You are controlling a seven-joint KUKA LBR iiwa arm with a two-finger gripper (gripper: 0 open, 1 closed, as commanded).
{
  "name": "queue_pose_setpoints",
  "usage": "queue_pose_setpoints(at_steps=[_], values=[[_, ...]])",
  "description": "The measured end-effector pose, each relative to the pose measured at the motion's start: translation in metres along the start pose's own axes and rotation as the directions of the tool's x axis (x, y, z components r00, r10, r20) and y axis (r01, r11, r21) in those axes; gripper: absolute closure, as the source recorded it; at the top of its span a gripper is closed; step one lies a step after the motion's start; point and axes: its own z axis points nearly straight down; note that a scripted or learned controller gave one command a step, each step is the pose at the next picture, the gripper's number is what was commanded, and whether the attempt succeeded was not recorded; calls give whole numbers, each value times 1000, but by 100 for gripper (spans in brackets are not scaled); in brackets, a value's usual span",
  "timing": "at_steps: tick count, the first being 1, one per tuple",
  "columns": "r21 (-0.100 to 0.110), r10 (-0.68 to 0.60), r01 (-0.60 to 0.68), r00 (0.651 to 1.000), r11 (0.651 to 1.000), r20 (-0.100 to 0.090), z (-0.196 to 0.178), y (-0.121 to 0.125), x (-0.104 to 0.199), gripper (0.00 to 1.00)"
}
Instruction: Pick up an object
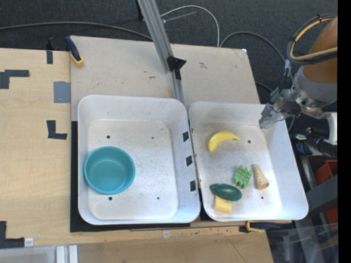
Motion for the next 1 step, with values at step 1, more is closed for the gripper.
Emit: queue_pose_setpoints(at_steps=[1], values=[[6, -4, 4, 1000, 1000, -3, -3, -6, 45, 100]])
